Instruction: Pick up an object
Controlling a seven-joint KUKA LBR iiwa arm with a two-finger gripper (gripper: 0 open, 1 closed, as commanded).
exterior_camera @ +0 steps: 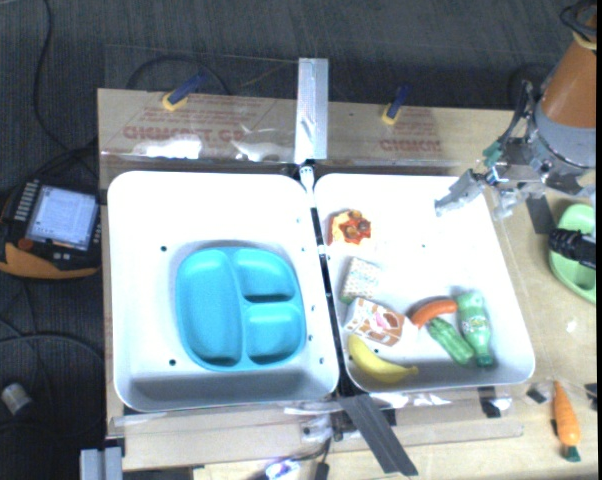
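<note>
Two bins (281, 190); banana (379, 360) touching snack packet (375, 324).

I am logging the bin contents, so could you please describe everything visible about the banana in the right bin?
The banana is yellow, curved and unpeeled, with a smooth skin that looks plasticky, perhaps a toy. It lies flat near the front left corner of the right bin, ends curling upward in the view. Its upper edge meets a small red-and-white packet. The hand is well away, over the bin's far right corner.

Blue divided tray (239, 304) in a white bin (141, 268), yellow banana (379, 360), green bottle (473, 326), orange carrot (566, 420).
</note>
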